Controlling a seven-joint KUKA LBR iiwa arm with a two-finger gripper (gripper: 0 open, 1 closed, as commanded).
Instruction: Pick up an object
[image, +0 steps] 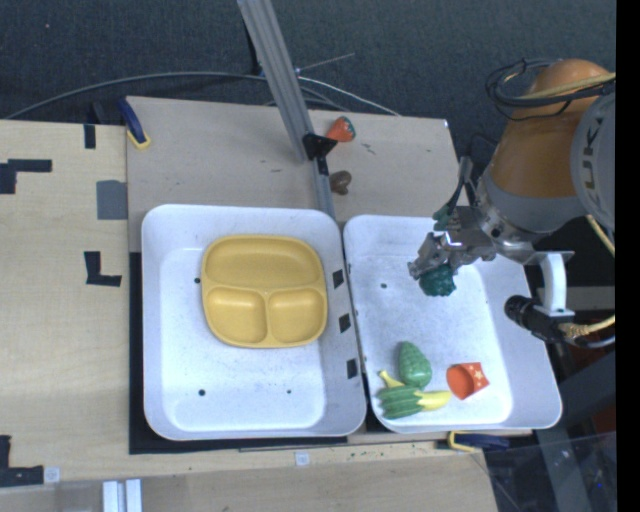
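Observation:
My gripper (436, 270) hangs over the upper middle of the right bin (520, 330), reaching in from the right. A small dark green object (438, 285) sits between its fingertips, and the fingers look shut on it. Lower in the same bin lie a green bumpy vegetable (412, 363), a dark green cucumber-like piece (402, 403), a yellow banana-like piece (432, 400) and an orange-red object (466, 379).
The left bin (165, 330) holds a yellow divided plate (265, 290). A grey pole (290, 90) runs from the top down to the gap between the bins. A small orange item (342, 128) and a brown one (341, 182) lie on the bench behind the bins.

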